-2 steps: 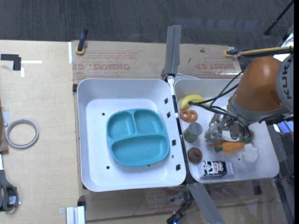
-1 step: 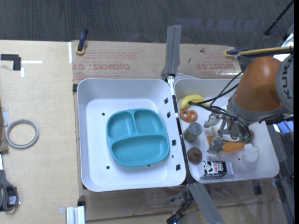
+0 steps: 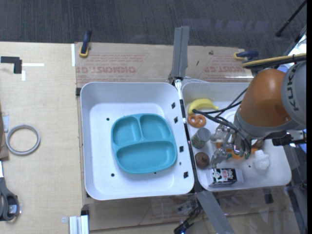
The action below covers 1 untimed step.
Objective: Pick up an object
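Under the gripper (image 3: 225,147), in the right bin (image 3: 278,177), sit small toys close together: a brown donut (image 3: 202,158), a pretzel (image 3: 197,120), a grey cup (image 3: 200,139); the donut looks light, hard and round, so it may roll; grab it across its sides. A yellow banana (image 3: 202,104) lies behind; the left bin (image 3: 92,130) holds a blue plate (image 3: 144,143). I cannot tell how the gripper stands.

Even, bright overhead light falls on the bench (image 3: 39,179), and the two white bins (image 3: 92,145) look nearly washed out along their rims. Shadows are soft and short, pooled under the arm (image 3: 265,104) in the right bin. The small items there are slightly blurred; the far floor is dark.
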{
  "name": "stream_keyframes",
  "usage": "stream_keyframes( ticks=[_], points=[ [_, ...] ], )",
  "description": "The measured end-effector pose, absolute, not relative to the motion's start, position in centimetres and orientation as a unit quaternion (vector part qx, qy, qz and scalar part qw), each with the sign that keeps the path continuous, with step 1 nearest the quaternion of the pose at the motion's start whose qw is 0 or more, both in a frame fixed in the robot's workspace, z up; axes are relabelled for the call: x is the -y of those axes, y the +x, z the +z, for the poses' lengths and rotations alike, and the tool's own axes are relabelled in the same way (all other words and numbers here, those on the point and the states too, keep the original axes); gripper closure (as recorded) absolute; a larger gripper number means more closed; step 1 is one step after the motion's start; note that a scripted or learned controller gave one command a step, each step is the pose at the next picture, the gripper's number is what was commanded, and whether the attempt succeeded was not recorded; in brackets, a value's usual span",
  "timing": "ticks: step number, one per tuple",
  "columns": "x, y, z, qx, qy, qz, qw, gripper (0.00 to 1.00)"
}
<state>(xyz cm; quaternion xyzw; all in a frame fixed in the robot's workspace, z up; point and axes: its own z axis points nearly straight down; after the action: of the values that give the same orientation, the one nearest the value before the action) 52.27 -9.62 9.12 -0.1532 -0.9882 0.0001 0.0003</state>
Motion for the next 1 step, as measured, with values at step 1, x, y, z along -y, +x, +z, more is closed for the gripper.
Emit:
stream_keyframes(
  ticks=[1],
  points=[
    [9.6, 52.37, 10.03, 0.988, -0.152, 0.0007, -0.001, 1.0]
  ],
)
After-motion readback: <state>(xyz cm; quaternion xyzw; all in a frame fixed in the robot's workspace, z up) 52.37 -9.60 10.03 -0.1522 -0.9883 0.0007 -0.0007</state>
